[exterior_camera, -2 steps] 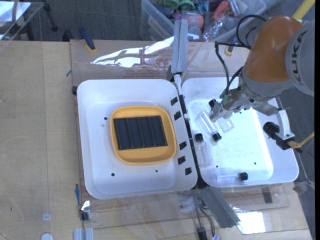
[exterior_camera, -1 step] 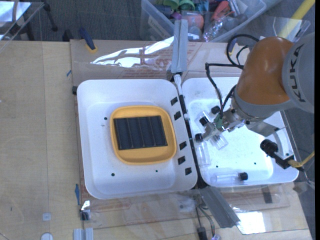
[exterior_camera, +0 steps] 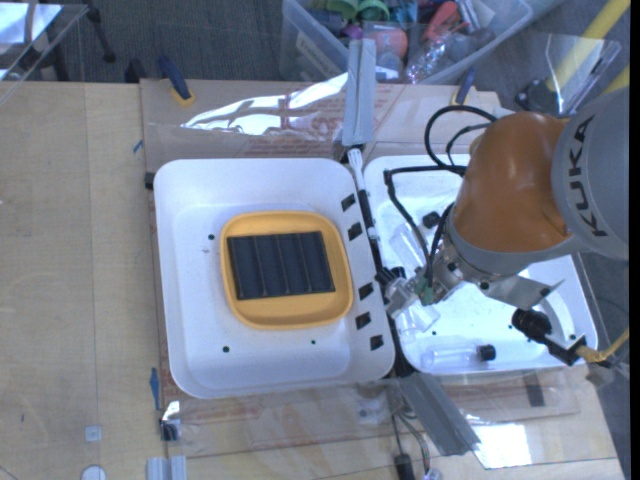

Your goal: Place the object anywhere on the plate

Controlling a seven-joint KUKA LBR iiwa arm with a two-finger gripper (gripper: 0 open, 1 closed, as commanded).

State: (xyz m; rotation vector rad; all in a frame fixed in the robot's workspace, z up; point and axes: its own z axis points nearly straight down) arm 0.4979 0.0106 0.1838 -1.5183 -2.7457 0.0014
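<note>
A yellow plate (exterior_camera: 285, 268) with a dark ridged centre lies in the left bin (exterior_camera: 190, 348). In the right bin (exterior_camera: 560, 268) a clear tube with a black cap (exterior_camera: 458, 352) lies near the front wall. My gripper (exterior_camera: 415, 300) hangs low over the right bin's left side, close to the divider between the bins and just behind the tube. The orange wrist band (exterior_camera: 510, 188) covers much of that bin. A clear piece of plastic (exterior_camera: 407, 243) shows beside the gripper; I cannot tell whether anything is held.
Black cables (exterior_camera: 400, 198) loop from the wrist over the right bin. A black fitting (exterior_camera: 530, 323) juts from the arm at the bin's right. A clear tub of coloured toys (exterior_camera: 400, 8) stands behind the bins. Bare wooden bench (exterior_camera: 70, 268) stretches left.
</note>
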